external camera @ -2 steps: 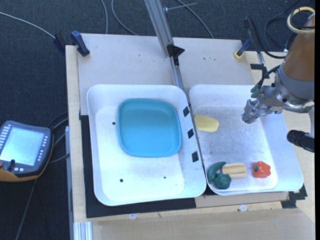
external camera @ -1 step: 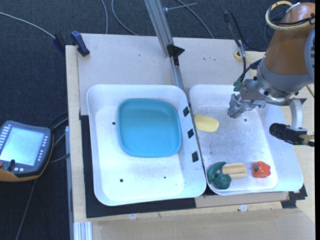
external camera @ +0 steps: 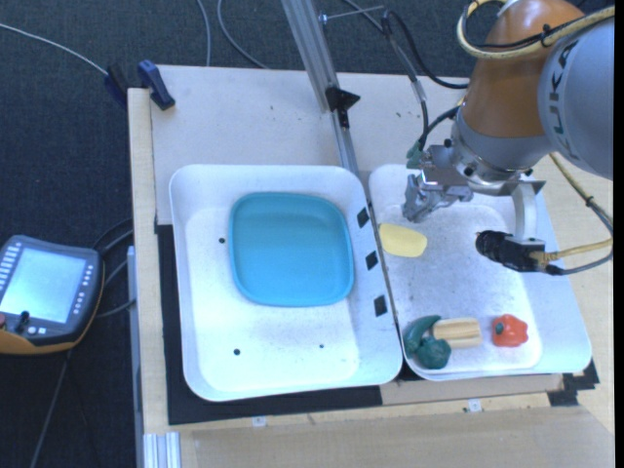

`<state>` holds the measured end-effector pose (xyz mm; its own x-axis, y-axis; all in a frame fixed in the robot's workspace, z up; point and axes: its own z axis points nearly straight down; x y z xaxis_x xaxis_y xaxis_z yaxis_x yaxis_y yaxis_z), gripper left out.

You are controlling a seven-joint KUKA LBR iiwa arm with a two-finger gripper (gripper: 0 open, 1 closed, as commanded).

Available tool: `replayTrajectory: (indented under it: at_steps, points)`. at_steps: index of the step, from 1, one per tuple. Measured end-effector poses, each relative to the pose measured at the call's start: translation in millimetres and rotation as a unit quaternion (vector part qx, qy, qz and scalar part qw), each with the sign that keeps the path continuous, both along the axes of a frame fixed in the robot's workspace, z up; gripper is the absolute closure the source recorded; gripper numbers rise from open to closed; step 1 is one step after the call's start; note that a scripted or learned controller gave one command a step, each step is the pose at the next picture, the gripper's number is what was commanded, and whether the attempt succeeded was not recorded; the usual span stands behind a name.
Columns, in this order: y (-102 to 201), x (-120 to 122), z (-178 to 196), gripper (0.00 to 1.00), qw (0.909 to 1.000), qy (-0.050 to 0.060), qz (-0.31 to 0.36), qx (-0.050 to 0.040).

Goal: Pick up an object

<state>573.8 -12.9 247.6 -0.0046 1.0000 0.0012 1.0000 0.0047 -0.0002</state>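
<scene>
Two white bins sit side by side on a pale bench (external camera: 244,115) ringed by dark carpet. At right of frame, the gripper (external camera: 421,203) hangs low over the right bin (external camera: 565,300), just above a pale yellow, rounded, flattish piece (external camera: 403,240); whether its claw is wide or narrow cannot be told. Along that bin's lower edge lie a green item (external camera: 427,342), a tan block (external camera: 458,332) and a red item (external camera: 508,331). A blue plate (external camera: 292,248) rests in the left bin (external camera: 195,261).

Light blue plate (external camera: 292,248) in the left white bin (external camera: 195,291), pale yellow piece (external camera: 403,240), green (external camera: 427,343), tan (external camera: 457,332) and red-orange (external camera: 508,331) toys
</scene>
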Motion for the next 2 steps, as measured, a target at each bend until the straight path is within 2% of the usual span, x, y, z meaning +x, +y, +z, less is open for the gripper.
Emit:
replayTrajectory:
  at_steps: [1,2]
  points:
    - [40.7,26.3,-12.5,1.0,1.0,0.0,-0.001,-0.0003]
    - [90.7,40.3,-10.3,1.0,1.0,0.0,0.0,0.0]
